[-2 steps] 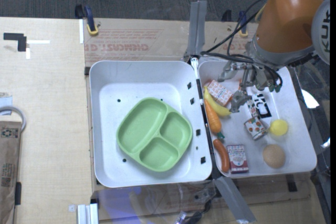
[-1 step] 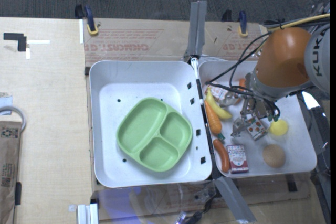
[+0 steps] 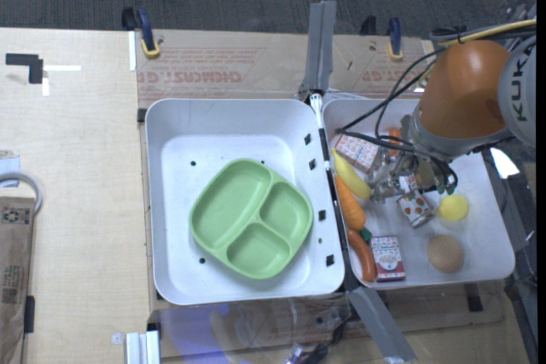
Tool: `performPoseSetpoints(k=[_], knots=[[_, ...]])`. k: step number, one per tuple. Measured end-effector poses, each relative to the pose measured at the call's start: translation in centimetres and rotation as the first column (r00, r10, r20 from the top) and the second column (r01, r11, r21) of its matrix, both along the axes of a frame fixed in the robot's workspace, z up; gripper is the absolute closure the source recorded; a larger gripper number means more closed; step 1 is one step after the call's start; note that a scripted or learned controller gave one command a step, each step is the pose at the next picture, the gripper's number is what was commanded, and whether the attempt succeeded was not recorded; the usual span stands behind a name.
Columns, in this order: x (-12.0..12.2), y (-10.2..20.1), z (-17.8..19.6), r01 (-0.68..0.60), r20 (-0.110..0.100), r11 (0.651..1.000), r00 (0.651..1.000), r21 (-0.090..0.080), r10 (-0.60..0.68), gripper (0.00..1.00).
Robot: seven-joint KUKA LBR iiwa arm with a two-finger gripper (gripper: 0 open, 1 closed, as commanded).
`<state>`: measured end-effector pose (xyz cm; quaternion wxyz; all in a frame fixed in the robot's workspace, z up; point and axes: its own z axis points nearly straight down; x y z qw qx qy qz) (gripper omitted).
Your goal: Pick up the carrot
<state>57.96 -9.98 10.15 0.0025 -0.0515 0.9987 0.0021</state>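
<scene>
The carrot (image 3: 351, 208) is a slim orange piece lying along the left wall of the right bin (image 3: 490, 268), just below a yellow banana (image 3: 349, 176). My gripper (image 3: 391, 184) hangs low over the middle of that bin, under the orange wrist band and a tangle of cables. It is a little to the right of the carrot and slightly farther back, and nothing shows in its grasp.
Around the gripper lie a printed box (image 3: 357, 152), a small carton (image 3: 415, 208), a yellow lemon (image 3: 454, 207), a brown ball (image 3: 444, 253), a red-labelled box (image 3: 386, 258) and a red-orange sausage shape (image 3: 363, 257). The left bin (image 3: 171, 132) holds a green divided plate (image 3: 251, 218).
</scene>
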Motion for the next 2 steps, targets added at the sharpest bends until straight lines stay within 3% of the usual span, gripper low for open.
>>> performPoseSetpoints(k=[1, 2], knots=[[1.2, 7.8, 9.0, 0.065, -0.002, 0.998, 0.998, -0.003, -0.065, 1.0], [-0.2, 5.1, 9.0, -0.316, -0.003, 0.949, 0.949, -0.003, 0.316, 1.0]])
